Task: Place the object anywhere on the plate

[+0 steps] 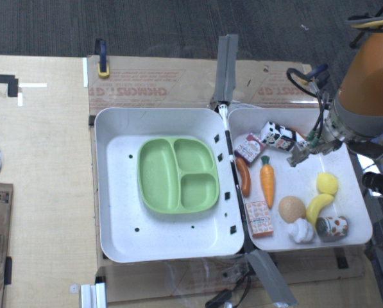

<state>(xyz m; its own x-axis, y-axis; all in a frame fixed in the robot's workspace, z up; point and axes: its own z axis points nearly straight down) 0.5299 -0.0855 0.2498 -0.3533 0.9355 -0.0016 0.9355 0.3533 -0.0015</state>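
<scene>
While my arm reaches in from the right, my end effector hangs over the far part of the right bin, just beside the toy cow. I cannot tell how far it is open, and I see nothing in its grip. The plate, green with three compartments, lies in the middle of the left bin with nothing on it. The objects all lie in the right bin: a small box and a sausage along its left side, a carrot beside them, a carton at the near left. Further right sit an egg, a white piece, a banana, a lemon and a can at the near right. Both bins rest on the table.
</scene>
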